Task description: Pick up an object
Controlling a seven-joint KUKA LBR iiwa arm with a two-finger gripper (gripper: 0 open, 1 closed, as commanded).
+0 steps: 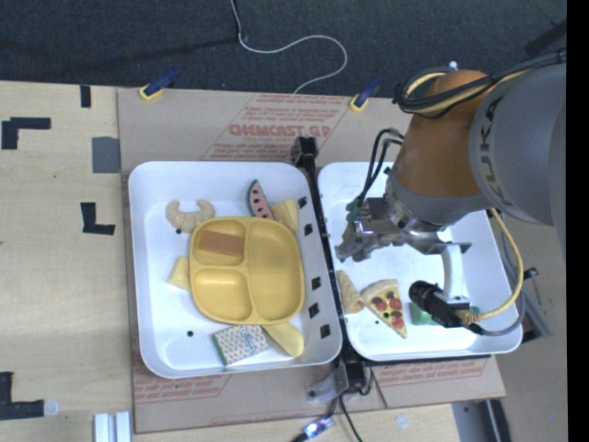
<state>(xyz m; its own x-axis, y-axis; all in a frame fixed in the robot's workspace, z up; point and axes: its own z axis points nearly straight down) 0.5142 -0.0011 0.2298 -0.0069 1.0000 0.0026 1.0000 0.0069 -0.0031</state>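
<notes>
Two shallow white bins sit side by side on the bench: the left bin [147, 247] crowded, the right bin [488, 339] sparse. Left bin holds a yellow divided plate [247, 270] with a brown slab [221, 241] in one compartment, a tan curled piece [188, 214] above its upper left corner, a watermelon slice [258, 199] near the top edge of the plate, yellow pieces [285, 339] tucked around the plate's rim, and a patterned square [241, 343] at the front. Right bin holds a pizza slice [386, 304], a pale pastry-like piece [349, 291] just beside it against the dividing wall, and a small green item [421, 315] partly hidden by the arm's black fitting. The gripper [361, 243] hangs over the left part of the right bin, above and a little left of the pizza slice; the fingers are lost in the dark metalwork, so it cannot be told whether they are released or clenched, and nothing is seen between them. The nearest candidate is the pastry-like piece, lying just toward the front of the bin from the gripper, with the pizza slice next to it on the right. The slice's long axis probably runs diagonally, point toward the front right, so a short move forward and down would be the likely approach.
</notes>
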